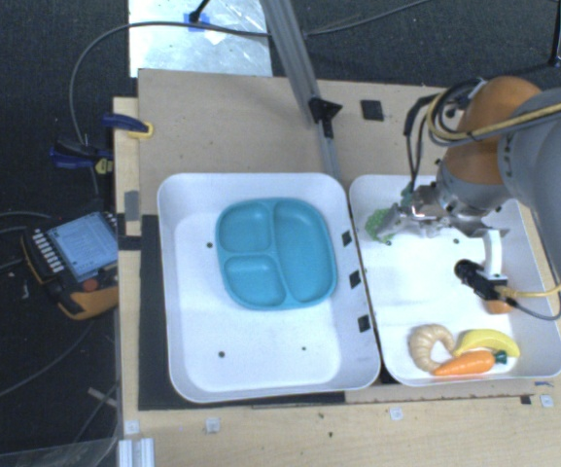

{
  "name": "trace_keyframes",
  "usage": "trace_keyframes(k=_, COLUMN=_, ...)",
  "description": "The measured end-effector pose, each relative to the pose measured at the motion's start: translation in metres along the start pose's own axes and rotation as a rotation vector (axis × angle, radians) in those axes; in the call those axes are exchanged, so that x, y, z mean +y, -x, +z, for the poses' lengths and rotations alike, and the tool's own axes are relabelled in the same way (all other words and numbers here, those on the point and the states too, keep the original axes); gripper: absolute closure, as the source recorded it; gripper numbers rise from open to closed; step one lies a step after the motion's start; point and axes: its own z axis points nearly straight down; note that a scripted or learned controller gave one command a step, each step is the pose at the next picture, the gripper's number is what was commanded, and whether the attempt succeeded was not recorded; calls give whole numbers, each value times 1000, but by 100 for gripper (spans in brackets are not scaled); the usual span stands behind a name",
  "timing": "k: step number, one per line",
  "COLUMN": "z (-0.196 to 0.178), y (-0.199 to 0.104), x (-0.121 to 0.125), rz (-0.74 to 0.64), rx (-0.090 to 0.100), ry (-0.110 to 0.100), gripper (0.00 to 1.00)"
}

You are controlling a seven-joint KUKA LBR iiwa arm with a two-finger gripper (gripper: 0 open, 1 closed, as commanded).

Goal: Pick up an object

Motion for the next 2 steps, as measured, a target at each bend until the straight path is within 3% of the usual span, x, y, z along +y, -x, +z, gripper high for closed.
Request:
trace_keyframes(k=1, z=-8, y=0, x=0, rz=-2, rx=-1, ry=0, gripper=100)
trace_keyframes(k=2, z=-74, y=1, x=5, rz=-3, rx=1, ry=-9, gripper=100)
